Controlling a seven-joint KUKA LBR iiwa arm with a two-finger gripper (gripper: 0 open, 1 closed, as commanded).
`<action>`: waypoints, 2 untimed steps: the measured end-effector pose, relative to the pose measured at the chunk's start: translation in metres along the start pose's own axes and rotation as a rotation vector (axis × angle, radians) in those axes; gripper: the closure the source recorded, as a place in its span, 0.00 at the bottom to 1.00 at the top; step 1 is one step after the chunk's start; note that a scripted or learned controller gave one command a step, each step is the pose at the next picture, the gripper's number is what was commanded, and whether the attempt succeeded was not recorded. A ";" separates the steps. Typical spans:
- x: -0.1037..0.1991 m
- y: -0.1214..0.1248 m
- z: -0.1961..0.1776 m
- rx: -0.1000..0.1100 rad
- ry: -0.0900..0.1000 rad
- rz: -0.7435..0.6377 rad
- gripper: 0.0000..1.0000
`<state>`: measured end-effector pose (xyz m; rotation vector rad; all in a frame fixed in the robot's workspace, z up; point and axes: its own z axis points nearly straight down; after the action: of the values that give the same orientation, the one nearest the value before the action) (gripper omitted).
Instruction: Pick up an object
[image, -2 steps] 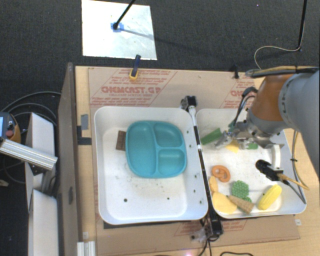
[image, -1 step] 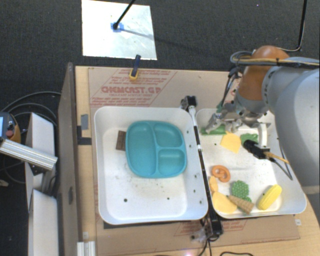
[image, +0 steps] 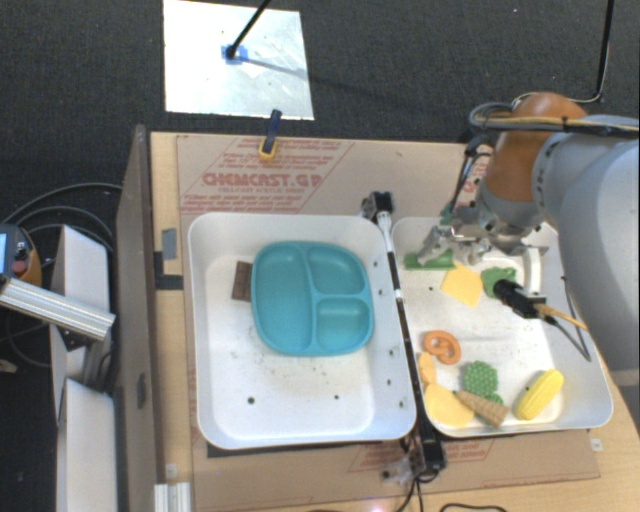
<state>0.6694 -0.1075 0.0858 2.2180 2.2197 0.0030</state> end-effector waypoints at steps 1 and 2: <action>0.015 -0.001 0.001 0.002 0.000 -0.005 0.00; 0.003 0.000 0.000 0.001 0.000 0.000 0.00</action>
<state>0.6693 -0.1047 0.0857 2.2186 2.2197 0.0019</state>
